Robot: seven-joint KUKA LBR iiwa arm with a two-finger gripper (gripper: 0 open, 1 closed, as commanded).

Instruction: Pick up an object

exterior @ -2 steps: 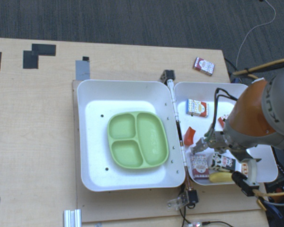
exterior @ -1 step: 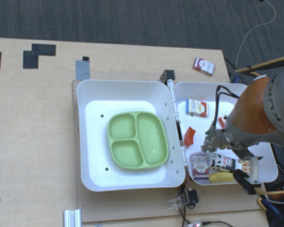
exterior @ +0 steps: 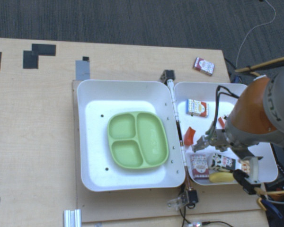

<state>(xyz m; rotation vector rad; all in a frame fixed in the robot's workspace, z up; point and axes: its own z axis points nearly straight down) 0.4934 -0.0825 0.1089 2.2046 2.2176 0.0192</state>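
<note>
Arm [exterior: 260, 112] reaching from right, hand [exterior: 209, 143] lowered.

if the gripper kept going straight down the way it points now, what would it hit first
Probably the small printed packet lying on the floor of the right bin, just beside the yellow item. The gripper hangs right above that packet, though the slanted view leaves the exact line and height unclear.

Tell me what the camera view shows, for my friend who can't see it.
A grey and orange robot arm reaches over the right bin, its tool above small packets and a yellow banana. The left bin holds a green divided plate.
</note>
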